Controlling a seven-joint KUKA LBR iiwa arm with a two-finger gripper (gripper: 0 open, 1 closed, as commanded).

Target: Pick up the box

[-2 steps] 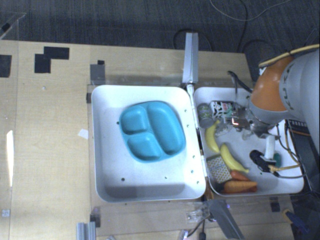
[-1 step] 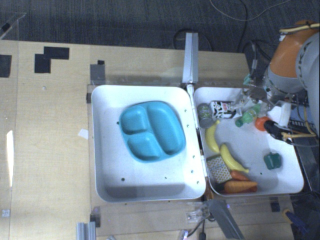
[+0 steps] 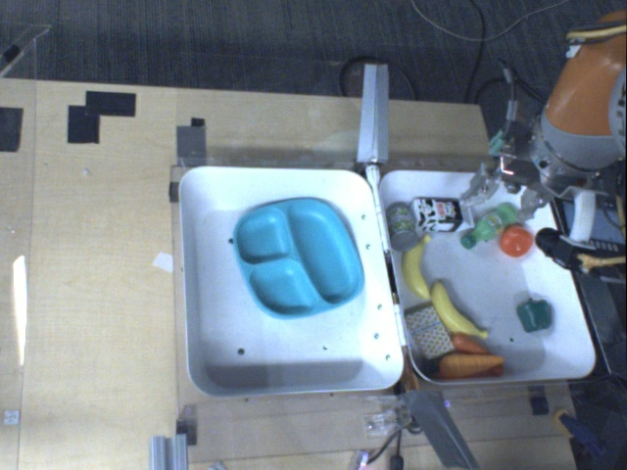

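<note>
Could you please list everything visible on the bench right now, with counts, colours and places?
Bins: two, white, side by side on the bench.
Divided plate: one, blue, middle of the left bin.
Box: one, black and white, rear of the right bin.
Can: one, grey, beside the box.
Bananas: two, yellow, left part of the right bin.
Carrot: one, orange, front of the right bin.
Checkered packet: one, beside the carrot.
Bottle: one, green, rear.
Ball: one, orange-red, next to the bottle.
Teal object: one, right side.
Gripper: one, grey, over the right bin's rear.
</note>
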